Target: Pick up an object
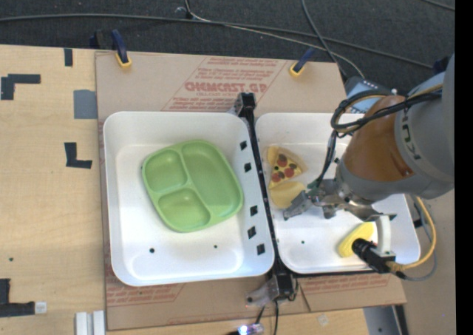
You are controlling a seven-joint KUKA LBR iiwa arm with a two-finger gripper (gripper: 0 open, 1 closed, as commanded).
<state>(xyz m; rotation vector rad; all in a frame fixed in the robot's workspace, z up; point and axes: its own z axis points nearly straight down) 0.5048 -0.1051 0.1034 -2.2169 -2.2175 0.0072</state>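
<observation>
A toy pizza slice (283, 174) with red toppings lies in the right bin (310, 252), close to the divider. My gripper (309, 205) hangs low over that bin, its fingers spread open just right of and below the slice's pale crust end, with nothing between them. A yellow object (353, 240) lies near the bin's front right, partly covered by a white and black part of the arm. A green divided plate (191, 184) rests in the left bin (126, 200).
The arm's orange band and grey body (392, 145) cover the right bin's right half. Black cables run across the dark floor behind the bench. Blue and yellow clamps (120, 51) hold the cardboard sheet at the back.
</observation>
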